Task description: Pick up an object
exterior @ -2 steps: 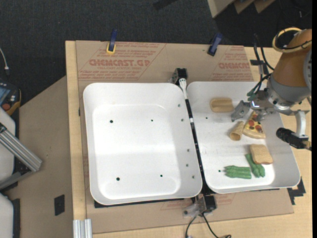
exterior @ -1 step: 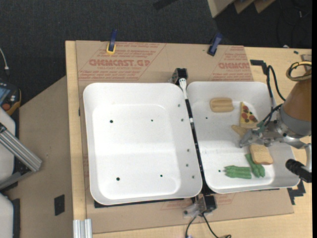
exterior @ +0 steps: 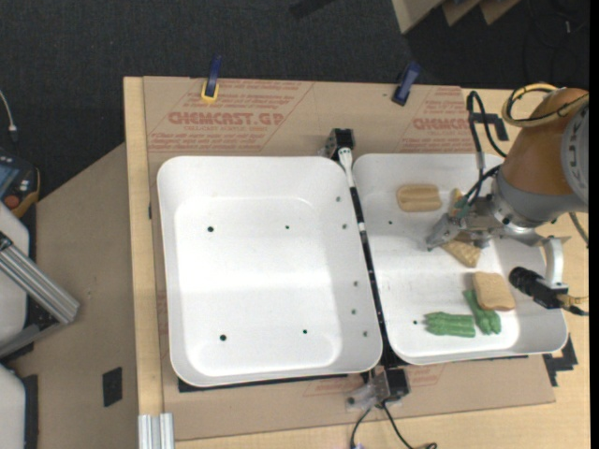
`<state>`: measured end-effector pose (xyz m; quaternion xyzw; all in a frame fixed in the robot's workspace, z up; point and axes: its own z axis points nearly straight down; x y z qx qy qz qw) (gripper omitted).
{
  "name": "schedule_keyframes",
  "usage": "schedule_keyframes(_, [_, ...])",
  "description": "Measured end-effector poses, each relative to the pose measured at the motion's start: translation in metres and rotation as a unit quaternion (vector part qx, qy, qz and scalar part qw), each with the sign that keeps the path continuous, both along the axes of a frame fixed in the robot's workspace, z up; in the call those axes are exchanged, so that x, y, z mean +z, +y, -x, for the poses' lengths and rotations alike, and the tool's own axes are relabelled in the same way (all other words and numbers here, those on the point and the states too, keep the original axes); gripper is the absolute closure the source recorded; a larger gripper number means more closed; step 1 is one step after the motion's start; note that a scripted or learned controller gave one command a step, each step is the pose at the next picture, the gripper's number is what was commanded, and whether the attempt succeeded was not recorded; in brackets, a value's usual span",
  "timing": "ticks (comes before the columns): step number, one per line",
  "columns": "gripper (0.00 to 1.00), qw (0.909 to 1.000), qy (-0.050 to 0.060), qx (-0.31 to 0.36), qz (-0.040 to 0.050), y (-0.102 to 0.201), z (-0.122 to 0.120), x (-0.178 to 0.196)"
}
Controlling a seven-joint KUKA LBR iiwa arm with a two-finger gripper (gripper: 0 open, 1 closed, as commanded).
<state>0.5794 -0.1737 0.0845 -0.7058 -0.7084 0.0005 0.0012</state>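
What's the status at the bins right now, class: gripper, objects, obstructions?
Gripper low in right bin, over a tan piece. Nothing seen held. Green toys nearby, apart.

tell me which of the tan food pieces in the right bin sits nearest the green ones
The flat tan slice toward the near right of the right bin. It touches the green pieces, while the tan roll lies apart near the far wall.

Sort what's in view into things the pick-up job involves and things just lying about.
Job:
- two-finger gripper
- tan oblong bread-like piece
- tan wedge piece under the gripper
- tan square piece
- green knobbly toy vegetables
- right white bin

Lying about:
- left white bin
- blue clamps
- brown cardboard sheet
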Motion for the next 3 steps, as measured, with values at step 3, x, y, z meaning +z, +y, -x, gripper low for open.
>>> schedule_keyframes(3, [0.0, 1.0, -0.001, -0.002, 0.0003, -0.0023, 0.0011, 0.0003])
